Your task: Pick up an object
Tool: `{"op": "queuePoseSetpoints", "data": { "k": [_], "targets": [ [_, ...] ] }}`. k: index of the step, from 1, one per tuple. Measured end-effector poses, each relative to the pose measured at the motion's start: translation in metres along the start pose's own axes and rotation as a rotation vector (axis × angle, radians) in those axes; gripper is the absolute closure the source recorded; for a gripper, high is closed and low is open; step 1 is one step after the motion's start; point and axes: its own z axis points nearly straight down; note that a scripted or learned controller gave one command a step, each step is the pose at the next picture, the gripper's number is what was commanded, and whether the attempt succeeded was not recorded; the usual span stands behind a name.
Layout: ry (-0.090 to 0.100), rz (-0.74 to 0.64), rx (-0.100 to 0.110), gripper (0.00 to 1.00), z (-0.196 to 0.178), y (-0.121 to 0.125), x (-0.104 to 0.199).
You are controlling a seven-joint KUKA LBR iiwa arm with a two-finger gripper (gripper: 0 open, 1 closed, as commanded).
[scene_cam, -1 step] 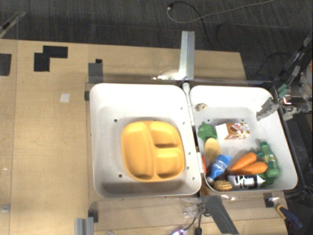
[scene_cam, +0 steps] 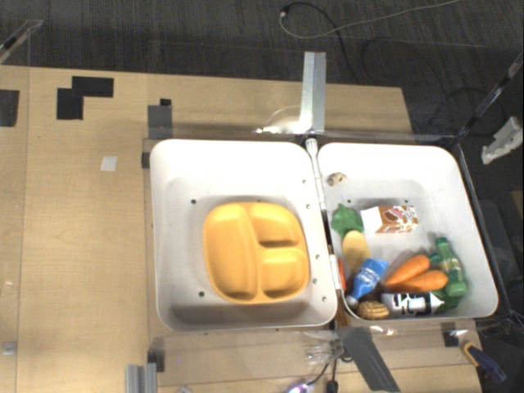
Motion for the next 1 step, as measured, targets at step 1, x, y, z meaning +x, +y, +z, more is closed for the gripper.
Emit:
{"op": "queuePoseSetpoints", "data": {
  "k": [1],
  "targets": [
    [0.000, -0.098, 0.000, 0.00, -0.0356, -0.0075, 0.0289]
  ]
}}
